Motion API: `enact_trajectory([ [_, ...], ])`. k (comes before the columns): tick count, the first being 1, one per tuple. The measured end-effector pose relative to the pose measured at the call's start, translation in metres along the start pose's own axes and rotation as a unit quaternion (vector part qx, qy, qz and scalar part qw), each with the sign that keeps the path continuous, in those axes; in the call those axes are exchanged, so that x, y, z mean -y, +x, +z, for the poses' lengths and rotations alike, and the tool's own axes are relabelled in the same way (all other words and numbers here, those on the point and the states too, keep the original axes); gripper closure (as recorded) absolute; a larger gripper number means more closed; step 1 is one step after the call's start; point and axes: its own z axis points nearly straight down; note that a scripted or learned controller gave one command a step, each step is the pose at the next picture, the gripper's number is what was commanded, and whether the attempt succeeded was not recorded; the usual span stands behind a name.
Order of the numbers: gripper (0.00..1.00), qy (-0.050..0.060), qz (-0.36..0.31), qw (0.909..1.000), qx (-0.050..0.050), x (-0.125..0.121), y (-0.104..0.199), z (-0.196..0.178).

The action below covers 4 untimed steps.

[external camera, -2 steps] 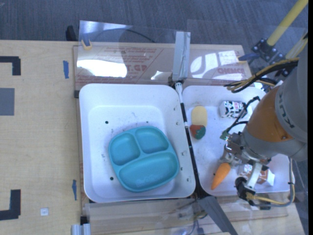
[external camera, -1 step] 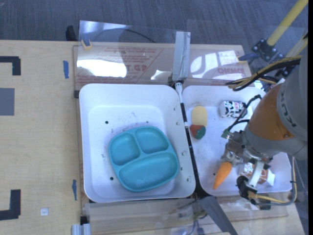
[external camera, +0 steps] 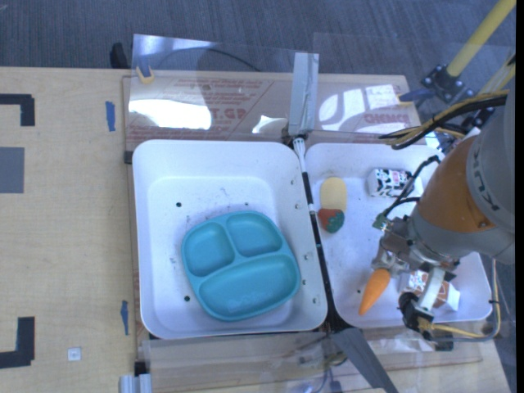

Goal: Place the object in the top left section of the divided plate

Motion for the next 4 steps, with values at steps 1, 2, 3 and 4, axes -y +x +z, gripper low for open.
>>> enact_trajectory([
  [1, 1.00, 0.000, -0.001, 1.0000, 0.001, 0.000, 0.000, -0.009],
  [2, 1.00, 0.000, -0.002, 1.0000, 0.001, 0.000, 0.000, -0.017],
  [3, 1.00, 0.001, -0.003, 1.0000, 0.002, 0.000, 0.000, -0.026],
  [4, 1.00, 0.001, -0.004, 1.0000, 0.003, 0.000, 0.001, -0.035],
])
